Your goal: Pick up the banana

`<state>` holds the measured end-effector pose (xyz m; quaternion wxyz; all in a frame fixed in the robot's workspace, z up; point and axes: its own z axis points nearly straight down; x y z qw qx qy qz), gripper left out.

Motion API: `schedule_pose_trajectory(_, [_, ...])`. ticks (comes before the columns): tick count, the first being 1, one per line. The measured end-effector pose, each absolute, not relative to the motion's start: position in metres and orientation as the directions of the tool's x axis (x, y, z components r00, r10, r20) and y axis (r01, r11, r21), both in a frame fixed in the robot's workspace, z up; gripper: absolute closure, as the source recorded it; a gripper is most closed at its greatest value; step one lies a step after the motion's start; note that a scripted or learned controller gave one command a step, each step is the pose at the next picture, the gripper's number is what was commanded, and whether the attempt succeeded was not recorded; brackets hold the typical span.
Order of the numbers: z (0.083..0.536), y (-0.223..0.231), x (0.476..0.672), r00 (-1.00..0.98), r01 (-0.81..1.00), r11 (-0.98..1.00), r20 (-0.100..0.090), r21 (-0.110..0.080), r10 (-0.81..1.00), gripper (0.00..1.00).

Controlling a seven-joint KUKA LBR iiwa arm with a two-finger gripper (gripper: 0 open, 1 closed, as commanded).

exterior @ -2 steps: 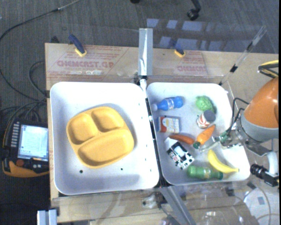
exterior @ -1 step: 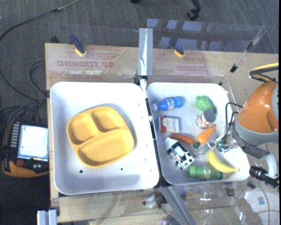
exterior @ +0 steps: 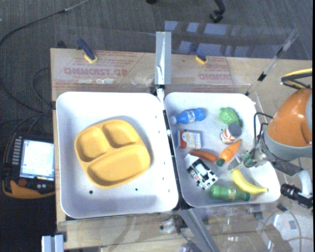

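Observation:
The yellow banana [exterior: 247,183] lies in the right bin [exterior: 262,121], near its front right corner, curving from upper left to lower right. My gripper [exterior: 247,159] hangs just above the banana's upper end, below the arm's orange band [exterior: 293,125]. It sits close to the tip of an orange carrot [exterior: 230,151]. Nothing is visibly held. A green bottle [exterior: 228,193] lies against the banana's front side.
The right bin also holds a blue bottle [exterior: 191,115], a green leafy item [exterior: 230,115], a small can [exterior: 231,133], a small carton [exterior: 191,139], a red-orange stick [exterior: 203,154] and a black-and-white object [exterior: 202,173]. A yellow divided tray [exterior: 113,151] lies in the left bin [exterior: 68,140].

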<state>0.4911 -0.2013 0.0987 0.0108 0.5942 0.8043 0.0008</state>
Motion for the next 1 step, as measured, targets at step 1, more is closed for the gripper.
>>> schedule_pose_trajectory(1, [0.2381,-0.1503,0.5624,-0.180,0.984,0.180,-0.002,-0.005,0.984,1.00])
